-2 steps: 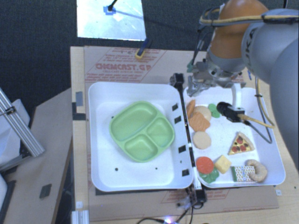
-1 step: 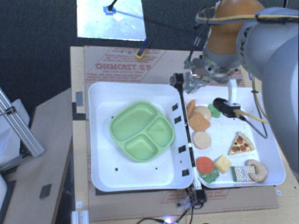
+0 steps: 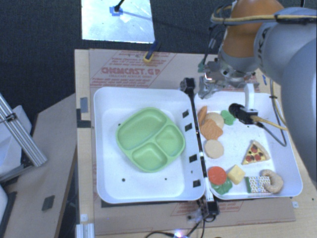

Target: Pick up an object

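My gripper (image 3: 209, 89) hangs over the far left corner of the right bin (image 3: 292, 170), with nothing visibly held. Just in front of it lie an orange sausage piece (image 3: 202, 114), a tan round piece (image 3: 216, 118), an orange cracker (image 3: 212, 130) and a small green piece (image 3: 228, 117). Further forward are a beige cookie (image 3: 214, 148), a pizza slice (image 3: 256, 153), a red tomato slice (image 3: 216, 174), a yellow cheese cube (image 3: 237, 174), a green leaf (image 3: 223, 187), a patterned block (image 3: 257, 184) and a tan ring-shaped pastry (image 3: 273, 180).
The left bin (image 3: 106, 177) holds a green divided plate (image 3: 150, 139). A black-clipped wall (image 3: 194, 133) separates the two bins. The arm's orange band (image 3: 245, 21) and grey body rise over the right bin's far right side.
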`<state>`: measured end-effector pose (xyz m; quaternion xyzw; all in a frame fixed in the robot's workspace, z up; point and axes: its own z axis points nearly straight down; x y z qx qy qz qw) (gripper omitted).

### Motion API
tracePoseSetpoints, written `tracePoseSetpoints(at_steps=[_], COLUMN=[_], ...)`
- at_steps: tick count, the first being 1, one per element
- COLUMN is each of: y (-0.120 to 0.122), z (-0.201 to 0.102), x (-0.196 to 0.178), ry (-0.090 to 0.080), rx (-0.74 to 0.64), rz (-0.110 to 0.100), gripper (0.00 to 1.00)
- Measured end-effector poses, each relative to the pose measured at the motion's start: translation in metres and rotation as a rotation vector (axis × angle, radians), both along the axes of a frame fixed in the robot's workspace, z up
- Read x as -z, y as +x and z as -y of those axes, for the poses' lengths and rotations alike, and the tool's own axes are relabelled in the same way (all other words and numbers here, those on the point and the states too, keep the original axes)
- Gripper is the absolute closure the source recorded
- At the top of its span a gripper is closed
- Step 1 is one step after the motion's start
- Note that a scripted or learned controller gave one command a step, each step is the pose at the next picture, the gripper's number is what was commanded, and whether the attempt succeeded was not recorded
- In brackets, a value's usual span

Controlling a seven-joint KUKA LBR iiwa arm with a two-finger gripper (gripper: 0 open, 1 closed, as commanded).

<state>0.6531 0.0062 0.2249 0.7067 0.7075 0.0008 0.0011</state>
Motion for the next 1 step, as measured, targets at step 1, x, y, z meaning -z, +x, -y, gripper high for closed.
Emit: tracePoseSetpoints(at_steps=[1], y=[-0.0151], z=[-0.0101], x=[-0.0026], ry=[0.0], rx=[-0.003], rz=[-0.002], gripper=[1.0])
